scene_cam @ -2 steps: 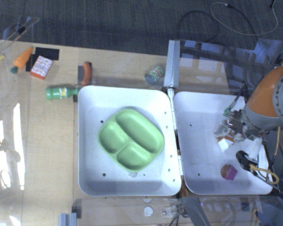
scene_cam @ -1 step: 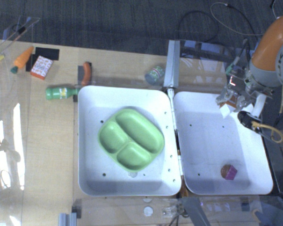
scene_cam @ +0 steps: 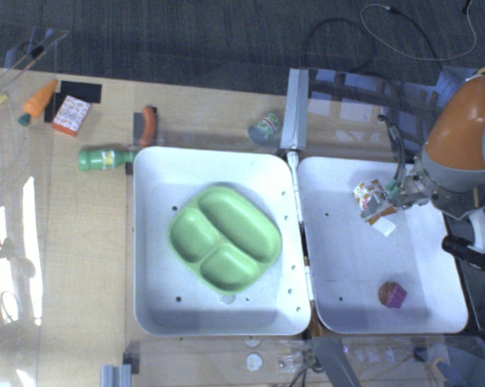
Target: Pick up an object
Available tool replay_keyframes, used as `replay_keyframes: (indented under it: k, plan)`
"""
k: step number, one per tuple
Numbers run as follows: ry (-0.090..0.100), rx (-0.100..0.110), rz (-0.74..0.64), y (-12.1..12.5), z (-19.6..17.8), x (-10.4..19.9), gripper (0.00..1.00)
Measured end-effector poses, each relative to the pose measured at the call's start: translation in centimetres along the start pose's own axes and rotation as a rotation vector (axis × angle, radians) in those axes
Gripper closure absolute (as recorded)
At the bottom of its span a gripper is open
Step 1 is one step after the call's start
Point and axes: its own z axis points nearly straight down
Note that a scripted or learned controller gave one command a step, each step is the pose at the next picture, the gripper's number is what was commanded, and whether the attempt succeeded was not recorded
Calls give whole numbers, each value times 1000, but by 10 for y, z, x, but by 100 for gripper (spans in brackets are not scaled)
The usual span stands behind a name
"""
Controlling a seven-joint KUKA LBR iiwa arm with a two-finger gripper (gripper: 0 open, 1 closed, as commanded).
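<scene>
At the upper right of the frame, the arm's orange band (scene_cam: 462, 130) sits above the right bin (scene_cam: 430, 317), and the gripper (scene_cam: 387, 199) reaches down and left into that bin's upper part. A small white packet with red and orange print (scene_cam: 369, 198) lies right at the gripper's tip, touching or just under it; whether the packet sits between the fingers cannot be told, and the fingers' state cannot be told either. Lower in the same bin, toward its bottom right, a small purple object (scene_cam: 392, 295) rests well apart from the gripper. Across the divider, the left bin (scene_cam: 153, 305) holds a green three-compartment plate (scene_cam: 224, 238) near its centre. Left of that bin, a green bottle (scene_cam: 99, 158) lies on the bench.
</scene>
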Motion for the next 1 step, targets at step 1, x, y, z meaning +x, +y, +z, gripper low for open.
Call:
replay_keyframes:
  k: [1]
  plan:
    - [-1,-4,410,22,-96,59,100]
